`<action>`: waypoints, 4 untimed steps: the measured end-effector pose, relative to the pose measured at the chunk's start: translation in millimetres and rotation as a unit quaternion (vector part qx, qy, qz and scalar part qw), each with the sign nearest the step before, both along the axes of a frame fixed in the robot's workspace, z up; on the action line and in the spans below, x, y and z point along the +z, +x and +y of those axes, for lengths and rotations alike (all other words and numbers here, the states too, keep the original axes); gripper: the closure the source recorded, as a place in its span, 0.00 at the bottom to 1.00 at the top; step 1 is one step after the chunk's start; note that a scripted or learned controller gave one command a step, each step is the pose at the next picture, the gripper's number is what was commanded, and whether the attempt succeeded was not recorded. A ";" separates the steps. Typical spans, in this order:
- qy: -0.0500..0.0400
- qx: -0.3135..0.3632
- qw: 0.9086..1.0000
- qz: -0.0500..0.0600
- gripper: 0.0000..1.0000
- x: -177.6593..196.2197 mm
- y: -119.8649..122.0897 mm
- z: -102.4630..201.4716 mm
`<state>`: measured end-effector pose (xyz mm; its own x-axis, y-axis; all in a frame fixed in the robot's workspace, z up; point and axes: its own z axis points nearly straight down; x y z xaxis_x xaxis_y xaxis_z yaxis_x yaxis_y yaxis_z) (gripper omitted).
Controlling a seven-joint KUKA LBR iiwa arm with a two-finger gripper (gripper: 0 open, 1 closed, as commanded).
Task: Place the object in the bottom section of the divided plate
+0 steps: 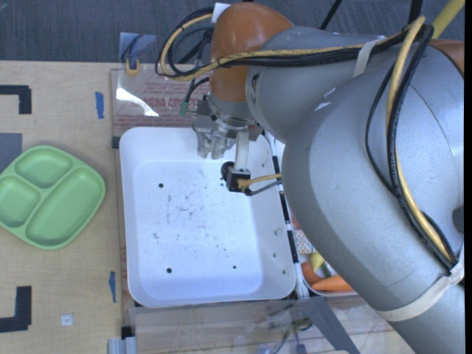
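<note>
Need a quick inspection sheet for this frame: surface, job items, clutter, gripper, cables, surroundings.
Surface: light wooden bench with black corner marks and blue tape pieces; white bin with dark scuffs inside.
Job's things: green divided plate on the bench left of the bin, nothing seen in its three sections; object to place not identified.
Clutter: orange and yellow items in the second bin, mostly hidden by the arm.
Grippers: gripper over the white bin's far edge; nothing seen between its fingers.
Cables: yellow and black cables looped at the wrist and along the arm.
Surroundings: grey floor beyond the bench.
</note>
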<state>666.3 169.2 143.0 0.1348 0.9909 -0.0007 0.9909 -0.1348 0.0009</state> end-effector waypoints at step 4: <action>0.004 -0.579 0.815 -0.001 1.00 -55.1 -5.9 35.6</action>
<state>660.4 204.8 87.9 0.9801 0.1982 0.0067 0.1982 -0.9802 -0.0027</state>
